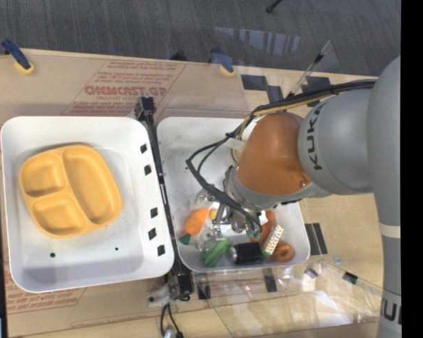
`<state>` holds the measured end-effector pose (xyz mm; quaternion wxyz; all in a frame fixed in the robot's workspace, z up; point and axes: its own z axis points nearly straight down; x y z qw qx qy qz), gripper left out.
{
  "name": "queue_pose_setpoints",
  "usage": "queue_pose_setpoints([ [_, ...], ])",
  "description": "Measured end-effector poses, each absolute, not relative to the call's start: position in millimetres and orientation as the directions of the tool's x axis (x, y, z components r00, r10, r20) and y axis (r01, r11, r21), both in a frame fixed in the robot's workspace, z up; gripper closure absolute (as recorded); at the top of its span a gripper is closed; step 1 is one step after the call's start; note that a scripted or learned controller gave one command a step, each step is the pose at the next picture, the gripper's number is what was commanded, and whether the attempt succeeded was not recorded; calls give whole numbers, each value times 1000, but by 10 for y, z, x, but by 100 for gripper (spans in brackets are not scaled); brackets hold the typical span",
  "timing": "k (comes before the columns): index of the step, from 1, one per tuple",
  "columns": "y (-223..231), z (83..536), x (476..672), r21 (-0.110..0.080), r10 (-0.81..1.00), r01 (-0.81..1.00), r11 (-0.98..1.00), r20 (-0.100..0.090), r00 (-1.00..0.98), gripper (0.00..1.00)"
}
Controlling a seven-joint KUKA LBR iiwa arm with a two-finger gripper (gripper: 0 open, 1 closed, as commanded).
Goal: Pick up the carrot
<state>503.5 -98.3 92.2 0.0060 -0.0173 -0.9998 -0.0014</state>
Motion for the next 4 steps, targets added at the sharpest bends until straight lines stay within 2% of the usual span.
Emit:
queue_pose_setpoints([
  [1,-1122,945,5273,0,429,429,904,-1,-904,0],
  [2,-1108,1051,5286,0,421,421,907,-3,-907,100],
  [3,-1091,936,5021,-2,275,275,961,-8,-961,100],
  [4,-1068,922,5011,0,273,273,962,-3,-962,0],
])
